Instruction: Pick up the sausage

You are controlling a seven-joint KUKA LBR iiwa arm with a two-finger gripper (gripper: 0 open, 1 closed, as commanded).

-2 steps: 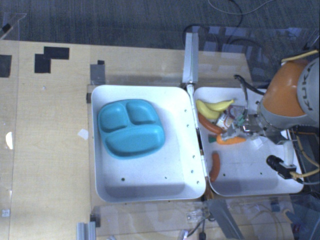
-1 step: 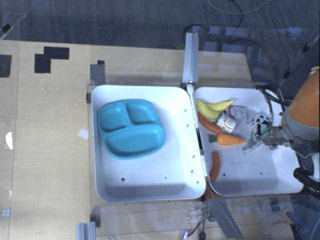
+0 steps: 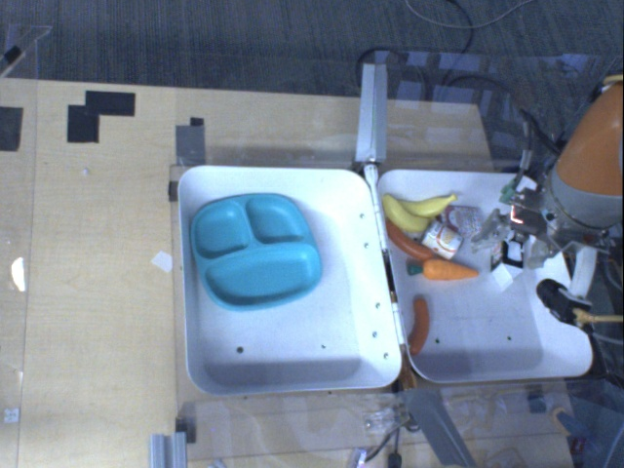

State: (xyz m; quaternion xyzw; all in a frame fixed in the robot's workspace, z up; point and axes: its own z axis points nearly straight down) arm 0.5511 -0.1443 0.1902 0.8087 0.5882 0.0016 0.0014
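Brown and long, the sausage (image 3: 420, 324) lies in the right bin (image 3: 546, 359), close to its left wall, near the front. It points up and down in the camera view and nothing else touches it. A second reddish-brown thing (image 3: 409, 244) sits higher up, under the banana (image 3: 417, 211) and next to the carrot (image 3: 450, 271) and a small can (image 3: 445, 239). It may be another sausage or a hot dog; I cannot tell.

I think the sausage is light and a bit soft, like a toy. Its skin looks smooth, so it could slip or roll. The best place to hold it is likely the middle, with the 2 fingers pressing across its thin sides. The bin wall is near, so one finger has little room on that side.

The arm comes in from the right. Its orange band (image 3: 595, 144) sits above the grey wrist. The gripper (image 3: 519, 234) hangs over the top right part of the right bin, well apart from the sausage. I cannot tell how its jaws are set.

The left bin (image 3: 283, 359) holds 1 blue plate (image 3: 255, 250) with 3 parts.
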